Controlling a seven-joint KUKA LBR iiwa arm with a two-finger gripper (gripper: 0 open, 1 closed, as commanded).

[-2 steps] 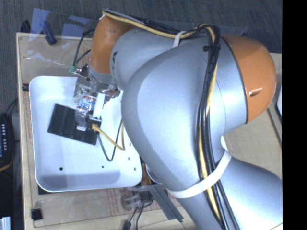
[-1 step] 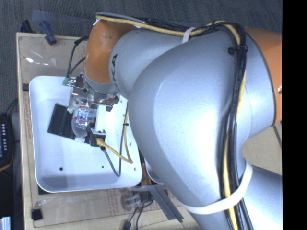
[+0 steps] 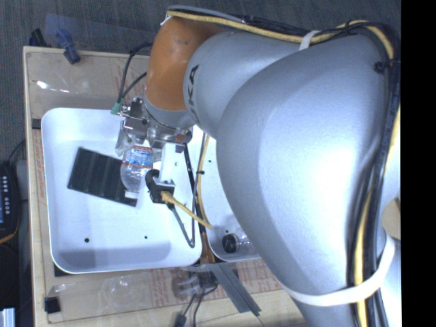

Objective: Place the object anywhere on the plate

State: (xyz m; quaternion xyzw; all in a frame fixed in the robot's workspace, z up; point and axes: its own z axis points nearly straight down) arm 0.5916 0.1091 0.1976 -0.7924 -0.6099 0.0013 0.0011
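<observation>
Clear water bottle (image 3: pixel 138 163) beside black plate (image 3: pixel 101 174).

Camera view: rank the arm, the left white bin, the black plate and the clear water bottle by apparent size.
1. arm, though nearness to the camera inflates it
2. left white bin
3. black plate
4. clear water bottle, partly hidden beneath the wrist

Grey arm (image 3: pixel 293 148) across right and centre of frame, orange band (image 3: pixel 170 60) upper centre. Gripper (image 3: pixel 139 157) over left white bin (image 3: pixel 68 251), at clear plastic bottle (image 3: pixel 136 165). Black plate (image 3: pixel 99 174) flat, left of bottle, touching it.
</observation>
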